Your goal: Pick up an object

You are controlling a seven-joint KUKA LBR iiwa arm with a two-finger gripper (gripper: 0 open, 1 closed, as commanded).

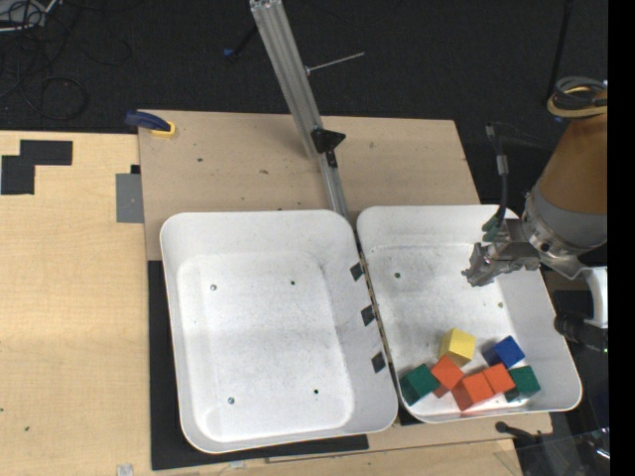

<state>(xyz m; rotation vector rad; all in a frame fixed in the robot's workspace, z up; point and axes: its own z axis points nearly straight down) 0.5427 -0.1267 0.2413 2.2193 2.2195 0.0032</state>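
Observation:
Several small blocks lie heaped at the near end of the right bin (427, 228): a yellow block (458, 345), a blue block (507, 352), two orange-red blocks (448, 372) (478, 386) and green blocks (419, 381) (524, 381). My gripper (479, 271) hangs over the right bin's middle right, above and behind the heap, apart from every block. Nothing shows between its fingers.
The left bin (260, 325) lies beside the right one, with black clips along the shared rim. A slanted aluminium rail (296, 85) rises behind the bins. A blue and yellow clamp (151, 123) sits at the bench's far left corner.

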